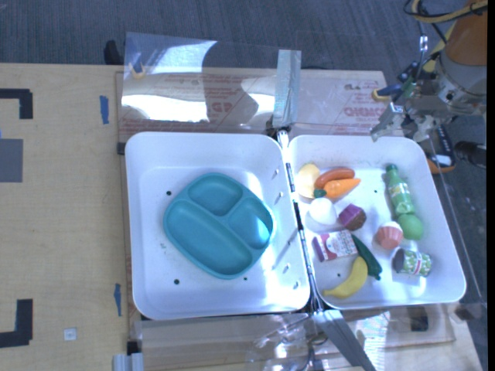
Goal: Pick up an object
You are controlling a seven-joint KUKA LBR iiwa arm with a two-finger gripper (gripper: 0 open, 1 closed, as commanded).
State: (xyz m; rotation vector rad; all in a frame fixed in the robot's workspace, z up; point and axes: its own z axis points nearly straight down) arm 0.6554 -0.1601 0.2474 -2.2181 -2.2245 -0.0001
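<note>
The right bin (452, 280) holds several toy foods: a green bottle (399, 192), an orange carrot (341, 188), a white egg (322, 212), a purple vegetable (353, 217), a red-and-white carton (334, 246), a yellow banana (349, 278) and a small can (412, 263). My gripper (407, 118) hangs over the far right corner of this bin, above its rim and apart from every item. The green bottle is the closest thing to it, a little below in the view. Nothing shows in the gripper.
The left bin (143, 207) carries a teal divided plate (219, 224). A clear plastic sheet over cardboard (201, 91) lies behind both bins. The grey arm with its orange band (470, 41) comes in at the top right. Wooden bench (58, 207) stretches to the left.
</note>
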